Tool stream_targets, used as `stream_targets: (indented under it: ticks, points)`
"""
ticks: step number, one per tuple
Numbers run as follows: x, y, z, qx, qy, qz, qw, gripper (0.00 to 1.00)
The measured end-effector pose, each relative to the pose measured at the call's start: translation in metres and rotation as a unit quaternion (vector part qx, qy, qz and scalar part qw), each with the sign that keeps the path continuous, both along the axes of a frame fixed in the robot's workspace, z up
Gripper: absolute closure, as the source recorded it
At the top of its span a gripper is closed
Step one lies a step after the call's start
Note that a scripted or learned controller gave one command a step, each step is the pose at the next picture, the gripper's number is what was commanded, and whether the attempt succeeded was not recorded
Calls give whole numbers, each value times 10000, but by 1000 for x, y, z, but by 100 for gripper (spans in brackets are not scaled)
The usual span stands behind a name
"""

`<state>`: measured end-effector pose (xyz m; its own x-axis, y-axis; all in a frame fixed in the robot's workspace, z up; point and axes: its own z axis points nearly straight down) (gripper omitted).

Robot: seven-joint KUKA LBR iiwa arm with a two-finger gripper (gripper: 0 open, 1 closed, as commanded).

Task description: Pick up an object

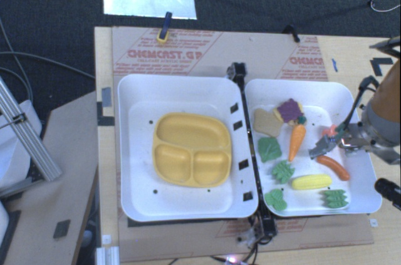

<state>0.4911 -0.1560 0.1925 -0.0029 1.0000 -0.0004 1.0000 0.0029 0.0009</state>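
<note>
From my seat, the gripper (323, 146) hangs over the right bin (343, 94), reaching in from three o'clock, its metal tip low among the toy food. I cannot tell from this slant how the jaws stand, and I see nothing between them.

The nearest candidate is the orange sausage (333, 166), lying just beside the tip toward five o'clock. Its long axis runs from ten o'clock to four o'clock, so I judge the jaws would need to straddle it across the short way, along the one-to-seven line.

The carrot (297, 139) lies near the tip on the nine o'clock side, standing nearly on the twelve-to-six line with its green top at twelve. The yellow corn (311, 181) lies toward seven o'clock, long axis running three to nine.

Of the three, the sausage looks the shortest trip: a small shift toward five o'clock and down. The risk, as I read it, is that the corn sits close under the sausage's lower end, so a sloppy descent could nudge both.

The left bin (135, 132) carries the yellow divided plate (191, 148), well apart from all this.
</note>
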Motion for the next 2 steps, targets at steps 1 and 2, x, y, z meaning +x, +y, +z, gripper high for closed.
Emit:
stream_targets:
  ticks: [1,2]
  points:
    - [-4,-53,-91,-2,30,-34,10000,0]
    - [56,-50,-108,-7,-23,19,10000,0]
